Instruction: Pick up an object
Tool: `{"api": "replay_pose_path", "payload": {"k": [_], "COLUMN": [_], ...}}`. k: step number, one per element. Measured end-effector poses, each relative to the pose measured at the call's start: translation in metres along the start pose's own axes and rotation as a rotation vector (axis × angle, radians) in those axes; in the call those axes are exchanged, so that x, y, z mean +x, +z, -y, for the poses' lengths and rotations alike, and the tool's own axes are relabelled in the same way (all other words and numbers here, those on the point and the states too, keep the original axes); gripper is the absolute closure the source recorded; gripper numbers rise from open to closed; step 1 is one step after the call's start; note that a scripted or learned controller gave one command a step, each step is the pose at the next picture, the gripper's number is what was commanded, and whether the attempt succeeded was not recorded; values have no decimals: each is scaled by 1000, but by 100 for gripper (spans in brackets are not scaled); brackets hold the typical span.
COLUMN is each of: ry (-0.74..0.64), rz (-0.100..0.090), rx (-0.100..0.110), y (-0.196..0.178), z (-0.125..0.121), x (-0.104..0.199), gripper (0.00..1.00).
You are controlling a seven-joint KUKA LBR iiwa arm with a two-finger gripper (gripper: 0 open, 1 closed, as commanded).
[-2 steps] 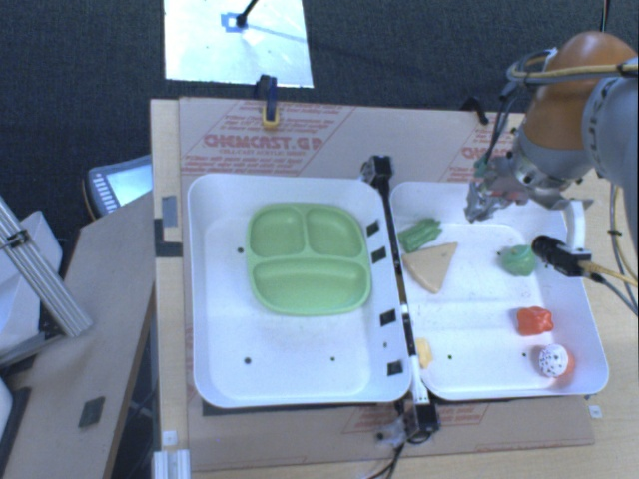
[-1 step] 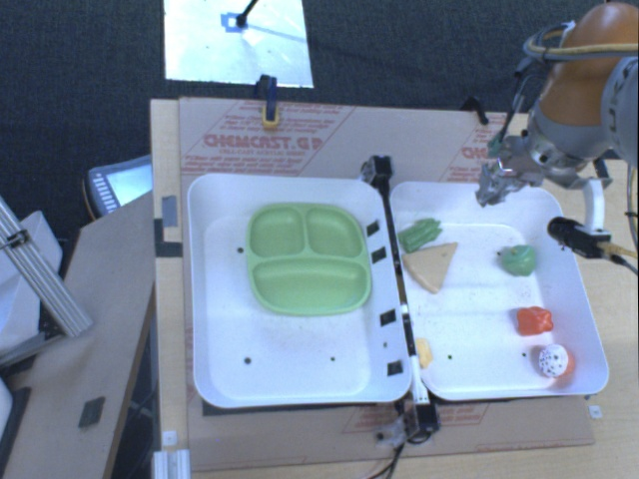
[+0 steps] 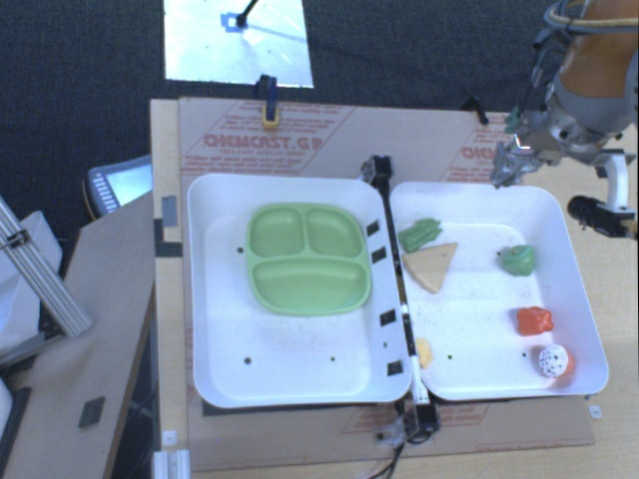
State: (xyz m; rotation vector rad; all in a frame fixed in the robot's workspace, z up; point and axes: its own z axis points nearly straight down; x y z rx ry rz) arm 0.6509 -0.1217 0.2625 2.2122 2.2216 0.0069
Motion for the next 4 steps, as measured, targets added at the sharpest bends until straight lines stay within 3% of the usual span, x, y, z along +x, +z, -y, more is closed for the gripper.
{"api": "replay_pose_path", "payload": {"k": [2,4], "ry": [-6,-5], "rz": [-4,-3], "rx": [7,8], "y": [0,19], "z": [29,61], "x": [120,204], "gripper": [100,100]}}
